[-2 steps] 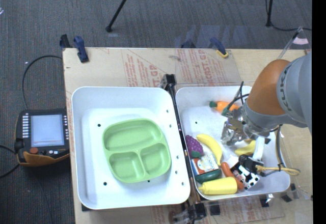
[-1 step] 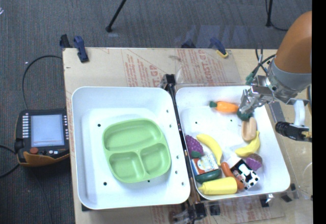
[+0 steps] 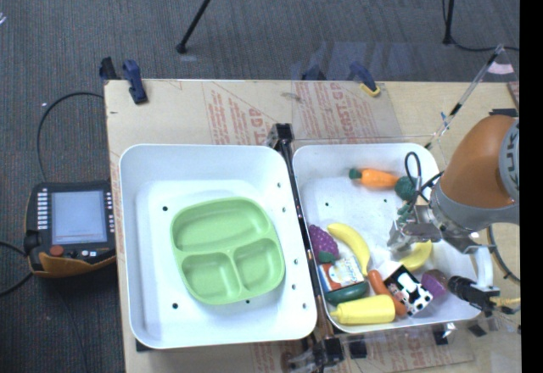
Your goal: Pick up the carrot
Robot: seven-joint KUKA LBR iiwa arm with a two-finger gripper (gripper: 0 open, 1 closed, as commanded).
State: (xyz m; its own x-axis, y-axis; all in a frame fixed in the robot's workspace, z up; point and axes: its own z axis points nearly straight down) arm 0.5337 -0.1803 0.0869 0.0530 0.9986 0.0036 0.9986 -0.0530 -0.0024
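The small orange plastic carrot (image 3: 378, 179) is lying near the right white bin's (image 3: 339, 158) far edge, while the metal gripper (image 3: 411, 231) is hovering above the yellow banana (image 3: 350, 243) clutter, its grip state unreadable. Descending here risks snagging the wrong toy.

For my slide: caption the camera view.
KUKA arm's gripper hovers in the right bin near the carrot.

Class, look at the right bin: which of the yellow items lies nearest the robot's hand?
The small yellow piece just below the hand, almost touching it. The banana lies further left, and the corn cob sits down at the bin's front edge.
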